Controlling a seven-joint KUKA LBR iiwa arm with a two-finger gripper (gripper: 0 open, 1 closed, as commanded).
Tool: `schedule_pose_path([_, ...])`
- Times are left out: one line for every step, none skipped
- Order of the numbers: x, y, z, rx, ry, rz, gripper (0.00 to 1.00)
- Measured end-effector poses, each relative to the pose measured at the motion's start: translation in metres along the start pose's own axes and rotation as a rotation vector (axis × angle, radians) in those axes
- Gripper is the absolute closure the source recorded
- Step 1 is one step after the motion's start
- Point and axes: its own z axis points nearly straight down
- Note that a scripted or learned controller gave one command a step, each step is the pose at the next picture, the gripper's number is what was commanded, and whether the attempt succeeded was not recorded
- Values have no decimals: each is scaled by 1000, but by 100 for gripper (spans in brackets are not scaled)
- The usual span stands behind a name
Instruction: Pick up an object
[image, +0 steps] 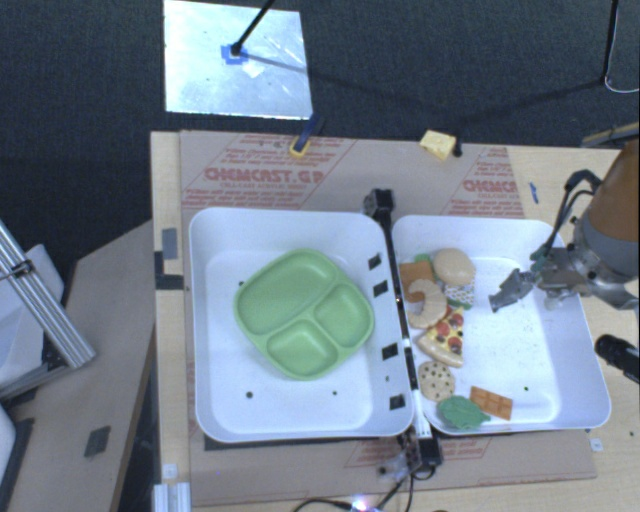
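Jaws of the gripper (510, 291) hang over the right bin (530, 345).

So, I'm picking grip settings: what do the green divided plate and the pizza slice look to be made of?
The green divided plate looks like moulded plastic with a satin finish: one even pale colour, soft rounded compartment edges, dull sheen. The pizza slice seems a toy, probably plastic or rubber, with flat printed-looking colours; at this size I can't tell hard from soft.
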Motion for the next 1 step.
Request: schedule_pose_path([0, 2, -5, -11, -2, -2, 0])
